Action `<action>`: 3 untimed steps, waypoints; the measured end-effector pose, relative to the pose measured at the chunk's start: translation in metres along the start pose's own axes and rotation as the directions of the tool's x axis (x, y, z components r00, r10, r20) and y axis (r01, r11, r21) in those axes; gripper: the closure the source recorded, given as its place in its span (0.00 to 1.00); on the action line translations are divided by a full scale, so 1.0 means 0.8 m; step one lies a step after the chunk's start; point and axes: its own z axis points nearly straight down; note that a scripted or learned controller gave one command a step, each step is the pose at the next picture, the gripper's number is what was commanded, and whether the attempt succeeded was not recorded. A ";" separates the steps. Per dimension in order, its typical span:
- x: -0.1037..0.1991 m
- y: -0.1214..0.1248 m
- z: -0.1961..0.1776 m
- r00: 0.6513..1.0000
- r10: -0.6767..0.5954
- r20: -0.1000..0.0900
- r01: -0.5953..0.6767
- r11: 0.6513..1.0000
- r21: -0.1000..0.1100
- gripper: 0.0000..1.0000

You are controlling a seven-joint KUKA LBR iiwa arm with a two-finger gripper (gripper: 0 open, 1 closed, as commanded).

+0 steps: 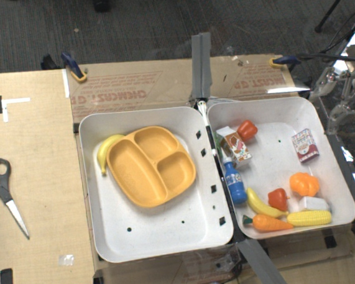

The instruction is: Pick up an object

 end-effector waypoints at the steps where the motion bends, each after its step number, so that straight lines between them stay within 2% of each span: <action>1: -0.015 0.064 0.127 0.971 0.237 0.000 -0.237 0.971 0.000 0.00; 2: -0.052 0.128 0.219 0.937 0.348 0.019 -0.348 0.937 0.002 0.00; 3: -0.045 0.074 0.200 0.887 0.463 0.002 -0.463 0.887 0.000 0.00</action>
